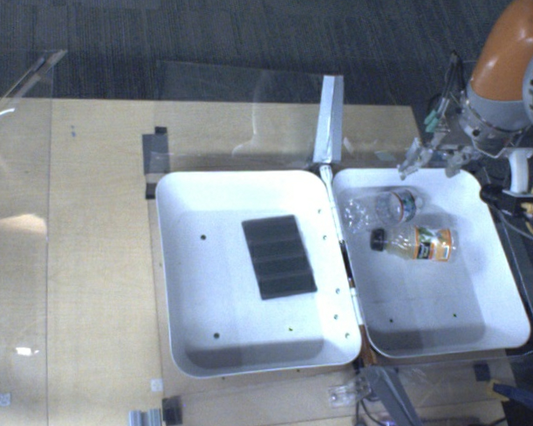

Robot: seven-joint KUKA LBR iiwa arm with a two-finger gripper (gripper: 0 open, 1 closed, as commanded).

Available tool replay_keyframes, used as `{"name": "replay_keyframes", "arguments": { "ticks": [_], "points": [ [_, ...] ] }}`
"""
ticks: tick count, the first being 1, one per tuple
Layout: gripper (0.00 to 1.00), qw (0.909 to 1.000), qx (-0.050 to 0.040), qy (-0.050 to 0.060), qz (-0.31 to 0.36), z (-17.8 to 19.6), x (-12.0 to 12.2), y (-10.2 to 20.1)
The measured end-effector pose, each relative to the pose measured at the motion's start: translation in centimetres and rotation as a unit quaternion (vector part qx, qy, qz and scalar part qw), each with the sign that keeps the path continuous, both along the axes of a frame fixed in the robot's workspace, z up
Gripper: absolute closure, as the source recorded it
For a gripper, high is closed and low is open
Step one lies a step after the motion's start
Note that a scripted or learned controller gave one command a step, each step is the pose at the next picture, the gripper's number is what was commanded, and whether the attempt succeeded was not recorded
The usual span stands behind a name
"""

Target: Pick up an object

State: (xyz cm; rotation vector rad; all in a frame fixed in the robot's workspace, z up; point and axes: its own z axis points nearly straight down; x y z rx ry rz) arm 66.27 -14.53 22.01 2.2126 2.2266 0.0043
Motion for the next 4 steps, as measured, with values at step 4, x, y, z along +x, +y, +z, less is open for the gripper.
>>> {"name": "replay_keyframes", "arguments": {
  "ticks": [4],
  "points": [
    [0.00, 0.9610, -0.0025, -0.004, 0.276, -13.1, -6.4, -0.2]
  ]
}}
